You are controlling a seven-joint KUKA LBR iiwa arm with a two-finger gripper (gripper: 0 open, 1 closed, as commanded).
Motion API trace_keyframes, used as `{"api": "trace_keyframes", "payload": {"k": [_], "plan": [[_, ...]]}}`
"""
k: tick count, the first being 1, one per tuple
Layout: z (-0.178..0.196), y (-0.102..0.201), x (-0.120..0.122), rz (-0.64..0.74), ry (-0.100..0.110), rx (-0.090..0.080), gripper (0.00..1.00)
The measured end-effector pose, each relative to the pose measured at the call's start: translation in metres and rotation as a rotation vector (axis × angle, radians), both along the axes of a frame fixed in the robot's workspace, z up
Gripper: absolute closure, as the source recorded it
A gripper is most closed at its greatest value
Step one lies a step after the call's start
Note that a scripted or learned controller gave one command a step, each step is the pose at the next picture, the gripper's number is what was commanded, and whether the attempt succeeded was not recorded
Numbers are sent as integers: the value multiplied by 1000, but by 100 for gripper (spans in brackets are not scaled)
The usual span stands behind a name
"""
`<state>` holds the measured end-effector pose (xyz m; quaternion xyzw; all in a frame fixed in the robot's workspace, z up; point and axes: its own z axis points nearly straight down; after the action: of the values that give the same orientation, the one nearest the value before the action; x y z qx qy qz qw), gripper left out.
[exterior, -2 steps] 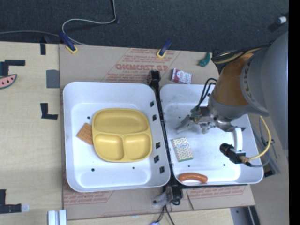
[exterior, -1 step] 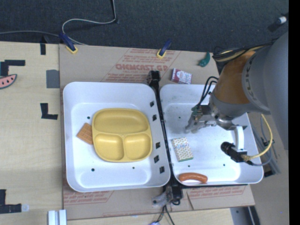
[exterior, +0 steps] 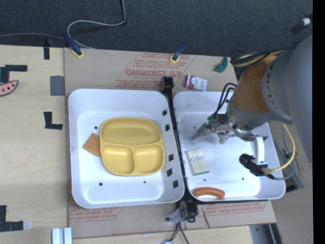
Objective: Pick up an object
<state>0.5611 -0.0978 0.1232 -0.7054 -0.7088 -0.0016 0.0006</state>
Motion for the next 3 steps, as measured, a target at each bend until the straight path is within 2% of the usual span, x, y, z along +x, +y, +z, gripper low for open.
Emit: {"api": "trace_keyframes", "payload": {"k": [1, 2, 3], "plan": [[9, 1, 0, 1, 1, 2, 100], [9, 1, 0, 1, 1, 2, 0], [18, 2, 0, 3, 1, 4, 100]]}}
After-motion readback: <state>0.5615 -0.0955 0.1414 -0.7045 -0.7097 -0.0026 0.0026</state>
